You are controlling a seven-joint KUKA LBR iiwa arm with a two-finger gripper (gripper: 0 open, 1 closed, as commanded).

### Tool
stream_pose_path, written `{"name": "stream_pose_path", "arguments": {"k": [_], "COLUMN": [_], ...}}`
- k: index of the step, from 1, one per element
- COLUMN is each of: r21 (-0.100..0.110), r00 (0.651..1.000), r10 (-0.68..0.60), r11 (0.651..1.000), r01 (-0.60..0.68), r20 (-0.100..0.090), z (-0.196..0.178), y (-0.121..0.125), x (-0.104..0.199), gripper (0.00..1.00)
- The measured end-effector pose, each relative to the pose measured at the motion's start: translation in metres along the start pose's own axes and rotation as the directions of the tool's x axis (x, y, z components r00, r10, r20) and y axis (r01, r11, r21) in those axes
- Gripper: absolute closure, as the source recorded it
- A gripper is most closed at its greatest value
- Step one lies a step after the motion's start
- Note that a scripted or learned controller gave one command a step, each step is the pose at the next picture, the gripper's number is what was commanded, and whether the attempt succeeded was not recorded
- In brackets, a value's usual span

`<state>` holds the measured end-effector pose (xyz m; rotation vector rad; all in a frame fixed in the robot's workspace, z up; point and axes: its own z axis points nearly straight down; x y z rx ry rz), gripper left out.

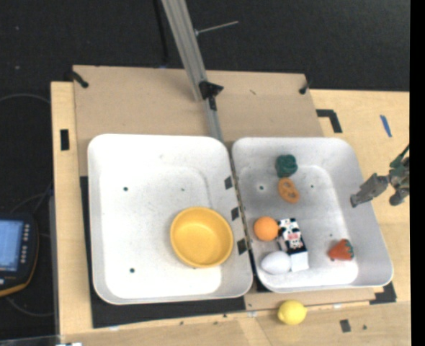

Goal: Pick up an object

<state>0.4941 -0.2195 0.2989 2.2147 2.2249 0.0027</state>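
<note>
Hovering open and empty, the fingers sit near a red-orange strawberry-like toy.

Dark grey gripper with slim, angular metal fingers.

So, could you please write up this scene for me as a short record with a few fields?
left bin: holds a yellow bowl
right bin: holds a green object, an orange-brown object, an orange ball, a black-and-white item, a white object, a red object
off the bins: a yellow lemon-like object on the bench, in front of the right bin
gripper: at the right bin's right edge, holding nothing visible
</note>
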Motion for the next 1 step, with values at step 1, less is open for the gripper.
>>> {"name": "stream_pose_path", "arguments": {"k": [1], "r21": [0.000], "r00": [1.000], "r10": [0.000], "r11": [1.000], "r01": [0.000], "r20": [0.000], "z": [0.0000], "y": [0.0001], "x": [0.0001], "gripper": [0.00]}}
